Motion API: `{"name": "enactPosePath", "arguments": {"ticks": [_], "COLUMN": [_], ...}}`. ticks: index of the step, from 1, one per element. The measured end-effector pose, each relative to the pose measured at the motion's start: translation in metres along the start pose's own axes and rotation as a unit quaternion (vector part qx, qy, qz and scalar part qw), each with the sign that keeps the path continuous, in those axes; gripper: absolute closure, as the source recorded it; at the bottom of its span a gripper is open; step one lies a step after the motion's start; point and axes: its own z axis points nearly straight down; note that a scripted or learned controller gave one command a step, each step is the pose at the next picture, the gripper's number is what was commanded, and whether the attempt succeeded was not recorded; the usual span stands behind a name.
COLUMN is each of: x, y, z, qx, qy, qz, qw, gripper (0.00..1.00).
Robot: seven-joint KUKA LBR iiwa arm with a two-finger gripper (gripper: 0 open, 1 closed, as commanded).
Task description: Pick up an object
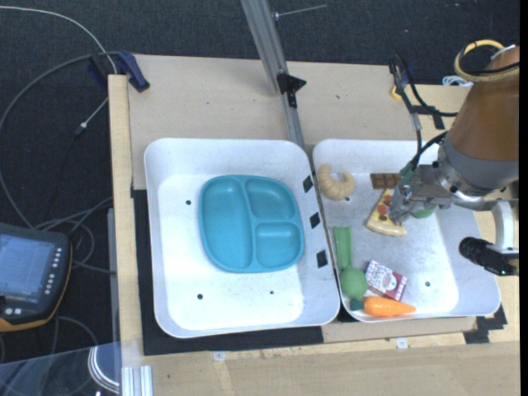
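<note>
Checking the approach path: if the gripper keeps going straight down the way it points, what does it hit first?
Most likely the pizza slice: the gripper sits right above its upper right edge in the right bin. Height is unclear from this slanted view.

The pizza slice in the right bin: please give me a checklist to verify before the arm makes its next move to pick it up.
1. End effector is over the right bin: ok.
2. End effector sits at the pizza slice, near its right edge: ok.
3. Slice seen between the fingers: cannot tell, the wrist hides them.
4. Neighbours clear of the slice: the chocolate bar lies just behind it, nearly touching: not ok.
5. Croissant, green stick and carrot lie apart from the slice: ok.
6. Blue divided plate lies in the left bin, out of the way: ok.
</note>
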Motion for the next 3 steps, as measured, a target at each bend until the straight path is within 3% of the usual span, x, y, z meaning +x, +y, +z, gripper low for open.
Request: {"name": "enactPosePath", "arguments": {"ticks": [3], "x": [0.141], "y": [0.054], "z": [0.013], "qx": [0.000], "qy": [0.001], "qz": [-0.002], "qw": [1.0000], "gripper": [1.00]}}
